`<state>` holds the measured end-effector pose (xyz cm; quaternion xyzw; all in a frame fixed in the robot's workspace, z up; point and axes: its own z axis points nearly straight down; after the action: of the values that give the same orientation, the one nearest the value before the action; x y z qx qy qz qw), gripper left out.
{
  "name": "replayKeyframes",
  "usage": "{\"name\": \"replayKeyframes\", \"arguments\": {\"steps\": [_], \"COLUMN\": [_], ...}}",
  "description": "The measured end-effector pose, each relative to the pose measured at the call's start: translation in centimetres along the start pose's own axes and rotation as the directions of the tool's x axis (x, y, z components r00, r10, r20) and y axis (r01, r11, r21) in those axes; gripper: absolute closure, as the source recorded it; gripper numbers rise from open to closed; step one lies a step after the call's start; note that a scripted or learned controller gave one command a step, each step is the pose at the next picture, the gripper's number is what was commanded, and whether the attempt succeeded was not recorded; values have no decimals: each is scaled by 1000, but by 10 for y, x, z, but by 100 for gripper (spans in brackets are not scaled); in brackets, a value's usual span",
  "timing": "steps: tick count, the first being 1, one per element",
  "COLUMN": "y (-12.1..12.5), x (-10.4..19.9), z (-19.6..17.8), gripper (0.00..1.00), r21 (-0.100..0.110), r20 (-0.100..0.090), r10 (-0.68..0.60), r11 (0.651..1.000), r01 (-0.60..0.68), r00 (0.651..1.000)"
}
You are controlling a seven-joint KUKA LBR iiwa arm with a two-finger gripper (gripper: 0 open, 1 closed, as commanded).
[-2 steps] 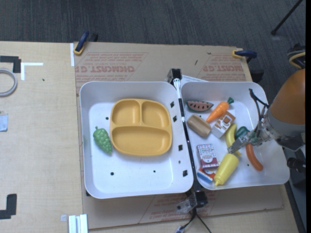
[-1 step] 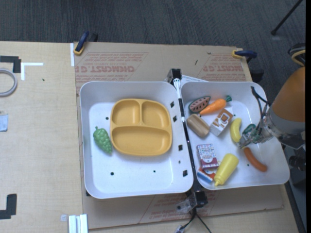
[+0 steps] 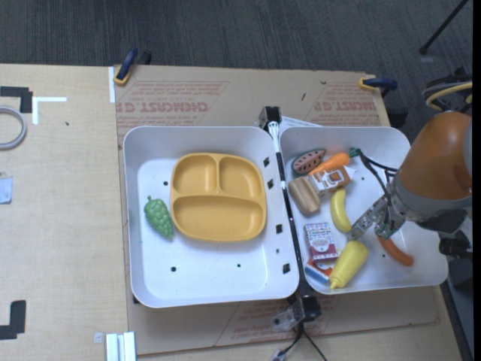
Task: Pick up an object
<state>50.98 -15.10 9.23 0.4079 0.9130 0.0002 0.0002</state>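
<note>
The right bin (image 3: pixel 376 145) holds a pile of toy food: a banana (image 3: pixel 340 210), a yellow mustard bottle (image 3: pixel 348 262), a bread roll (image 3: pixel 304 195), a carrot (image 3: pixel 334 162), a brown hot dog (image 3: pixel 308 159), a small red-and-white packet (image 3: pixel 319 241) and an orange sausage (image 3: pixel 395 251). My gripper (image 3: pixel 373 224) hangs low over the bin's right half, just right of the banana and above the mustard bottle. The orange sausage lies beside its tip. The arm's orange band (image 3: pixel 445 156) rises to the right. Nothing shows between the fingers.
The left bin (image 3: pixel 143 224) carries a yellow divided plate (image 3: pixel 219 197) and a green bunch of grapes (image 3: pixel 158 217) at its left. A divider ridge (image 3: pixel 283 201) separates the bins. Cardboard (image 3: pixel 188 100) lies under both, and clamps sit at the back corners.
</note>
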Motion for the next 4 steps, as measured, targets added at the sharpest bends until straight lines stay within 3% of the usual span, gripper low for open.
{"name": "replayKeyframes", "arguments": {"steps": [1,2,3,4], "y": [0,36,39,38], "x": [0,25,26,22], "z": [0,-1,-10,-12], "gripper": [0,0,100,0], "r21": [0,4,0,-4], "r20": [1,15,9,21], "r10": [0,237,238,242], "r11": [1000,972,971,970], "r01": [0,-237,-238,-242], "r00": [1000,971,971,970]}}
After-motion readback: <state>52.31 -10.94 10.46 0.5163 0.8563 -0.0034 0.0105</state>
